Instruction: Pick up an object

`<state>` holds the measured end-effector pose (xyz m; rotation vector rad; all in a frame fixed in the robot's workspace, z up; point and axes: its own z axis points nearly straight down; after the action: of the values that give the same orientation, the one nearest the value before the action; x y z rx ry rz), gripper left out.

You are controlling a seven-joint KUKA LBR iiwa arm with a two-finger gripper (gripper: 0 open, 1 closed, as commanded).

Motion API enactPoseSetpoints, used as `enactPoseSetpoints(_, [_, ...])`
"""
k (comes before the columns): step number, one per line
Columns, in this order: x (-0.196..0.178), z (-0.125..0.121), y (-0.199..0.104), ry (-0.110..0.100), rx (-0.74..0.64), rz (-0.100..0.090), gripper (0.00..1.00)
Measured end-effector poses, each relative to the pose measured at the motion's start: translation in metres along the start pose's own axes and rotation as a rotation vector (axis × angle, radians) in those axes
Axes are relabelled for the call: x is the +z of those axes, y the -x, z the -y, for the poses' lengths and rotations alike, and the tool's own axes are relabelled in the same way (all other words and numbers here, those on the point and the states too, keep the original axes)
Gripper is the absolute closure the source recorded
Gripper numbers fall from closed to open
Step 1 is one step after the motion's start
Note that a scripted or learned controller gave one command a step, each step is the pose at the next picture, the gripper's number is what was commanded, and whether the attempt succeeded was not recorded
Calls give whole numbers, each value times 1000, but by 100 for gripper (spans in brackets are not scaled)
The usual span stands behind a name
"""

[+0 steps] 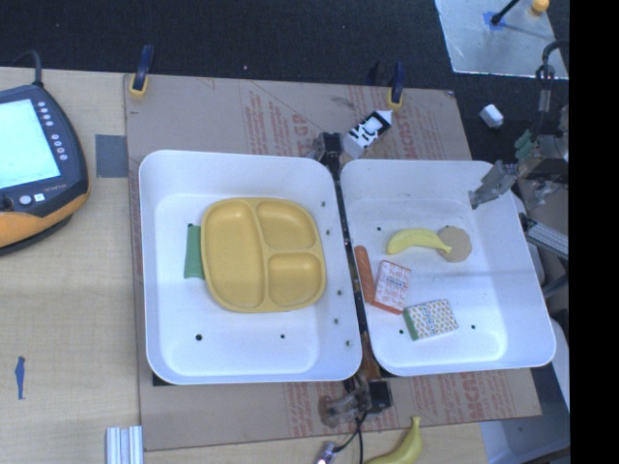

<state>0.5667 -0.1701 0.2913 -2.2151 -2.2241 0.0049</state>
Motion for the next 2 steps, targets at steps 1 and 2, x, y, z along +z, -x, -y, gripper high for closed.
enactPoseSetpoints(1, [92, -23, 32, -2, -1, 1, 0])
enactPoseSetpoints(2, [164, 22, -49, -2, -3, 0, 0])
